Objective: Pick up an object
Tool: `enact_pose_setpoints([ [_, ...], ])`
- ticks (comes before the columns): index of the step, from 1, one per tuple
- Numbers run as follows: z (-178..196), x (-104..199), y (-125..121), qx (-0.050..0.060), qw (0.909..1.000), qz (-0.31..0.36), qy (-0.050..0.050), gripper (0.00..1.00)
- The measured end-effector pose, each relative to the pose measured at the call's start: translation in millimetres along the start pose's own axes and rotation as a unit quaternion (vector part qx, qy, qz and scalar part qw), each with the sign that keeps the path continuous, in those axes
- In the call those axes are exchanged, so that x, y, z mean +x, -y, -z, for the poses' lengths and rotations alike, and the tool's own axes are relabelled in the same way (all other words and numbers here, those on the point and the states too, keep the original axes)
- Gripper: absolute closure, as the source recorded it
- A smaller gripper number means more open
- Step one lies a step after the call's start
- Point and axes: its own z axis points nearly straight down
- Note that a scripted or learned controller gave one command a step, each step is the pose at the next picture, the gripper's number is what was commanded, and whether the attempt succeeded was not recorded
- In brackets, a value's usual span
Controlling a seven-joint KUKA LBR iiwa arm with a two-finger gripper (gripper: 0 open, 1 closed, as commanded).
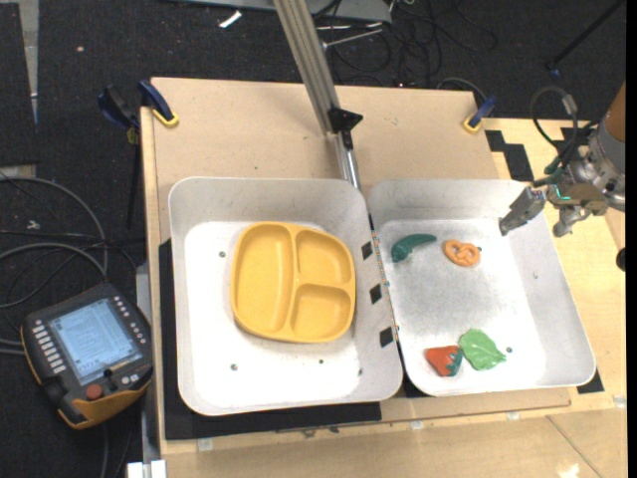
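The left bin [199,217] holds a smooth yellow plate [294,282] with three compartments. In the right bin [557,297] lie small soft-looking toys: a teal curved piece [410,246] and an orange pretzel [462,253] near the far edge, a red piece [442,360] touching a green leaf [483,351] near the front edge. The gripper [543,213] hangs over the right bin's far right corner, fingers spread, holding nothing.

Four small toys lie in the right bin [557,297]: a teal pepper [410,247] and orange pretzel [462,253] toward its far side, a red piece [441,360] touching a green leaf [483,351] near its front.
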Motion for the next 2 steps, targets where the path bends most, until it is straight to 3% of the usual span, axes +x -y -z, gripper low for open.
enact_pose_setpoints([
  [1,0,0,0,0.000,1.0000,0.000,0.000,0.00],
  [2,-53,-5,-8,0.002,1.0000,-0.001,0.000,0.00],
])
